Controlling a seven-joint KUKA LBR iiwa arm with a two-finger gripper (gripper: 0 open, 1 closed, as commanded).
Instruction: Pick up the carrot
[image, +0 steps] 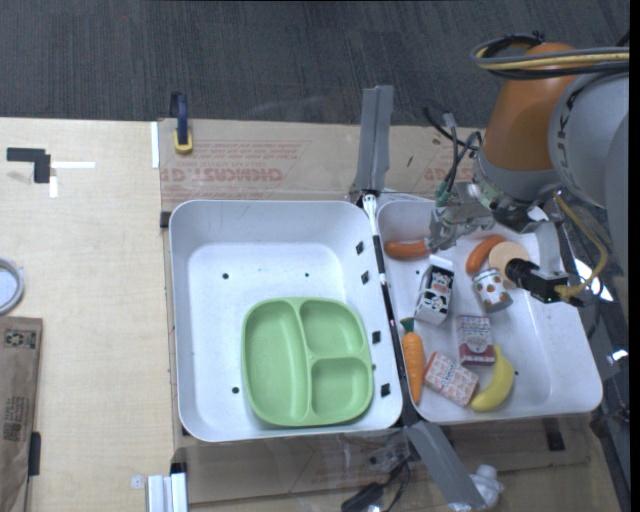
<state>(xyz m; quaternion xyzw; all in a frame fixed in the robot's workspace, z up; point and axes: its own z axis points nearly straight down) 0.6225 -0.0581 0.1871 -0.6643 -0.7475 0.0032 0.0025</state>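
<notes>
The carrot (413, 359) is lying untouched in the right bin (573, 398), pressed along that bin's left wall in the lower middle of the frame, so the pick has not begun. It is looking like a slim orange toy, green top pointing up the frame and narrow tip pointing down, with a small patterned box (449, 379) just beside its lower end and a milk carton (435, 292) near its top. The gripper (446, 225) is hanging at the upper end of the right bin, close to a sausage (405, 248), well apart from the carrot. How far its claw is opening cannot be told here, and nothing is showing in its grasp. Reaching, closing and lifting are all remaining.
</notes>
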